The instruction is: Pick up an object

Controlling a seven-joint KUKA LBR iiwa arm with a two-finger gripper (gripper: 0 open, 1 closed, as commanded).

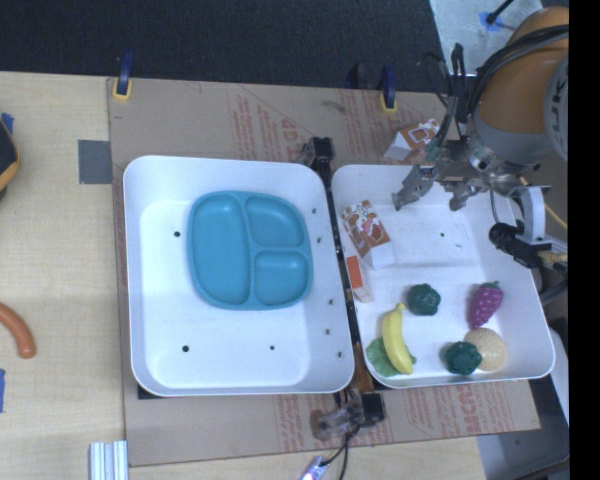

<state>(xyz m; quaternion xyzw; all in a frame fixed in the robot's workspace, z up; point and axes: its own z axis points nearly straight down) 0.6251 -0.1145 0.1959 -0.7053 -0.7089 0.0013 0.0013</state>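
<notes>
My gripper (432, 196) hangs over the back of the right bin (430, 378), its two dark fingers spread apart with nothing between them. Below it in that bin lie a small printed packet (364, 226), a dark green broccoli piece (423, 299), purple grapes (485, 303), a yellow banana (396, 339) on a green leaf, another green broccoli (462, 358) and a pale round bun (489, 347). All the toys rest on the bin floor, well in front of the gripper.
The left bin (150, 268) holds a blue divided plate (250, 248). A toy sausage (12, 328) lies on the bench at far left. Another packet (412, 140) sits behind the right bin. Black clips stand between the bins.
</notes>
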